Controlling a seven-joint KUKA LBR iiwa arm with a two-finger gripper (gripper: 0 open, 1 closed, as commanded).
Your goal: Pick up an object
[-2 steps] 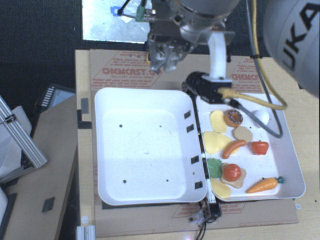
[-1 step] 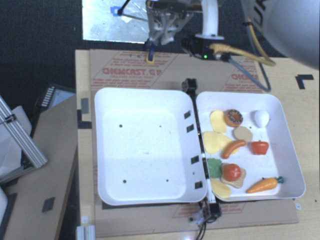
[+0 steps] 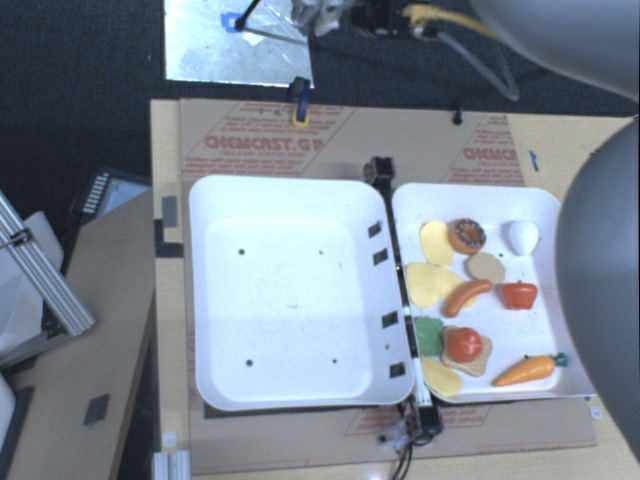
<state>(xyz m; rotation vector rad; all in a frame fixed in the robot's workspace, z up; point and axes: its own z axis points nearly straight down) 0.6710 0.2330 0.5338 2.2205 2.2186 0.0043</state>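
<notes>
A tan counter [image 3: 170, 298] sits on a dark floor [image 3: 70, 78], topped by a brown board [image 3: 265, 140] printed with red lettering. A shiny metal sheet [image 3: 215, 28] lies on the floor beyond the counter's far edge. At the left stand aluminium framing rails [image 3: 35, 273] and a dark finned object [image 3: 93, 192]. Light is even, with a soft glare on the metal sheet.

Left bin [image 3: 290, 378] floor open; right bin [image 3: 545, 204] crowded with toy food [image 3: 470, 294]; grey arm [image 3: 600, 298] overhangs its right side.

Grey arm [image 3: 600, 298] fills right edge, curving overhead; tool [image 3: 322, 8] at top.
</notes>
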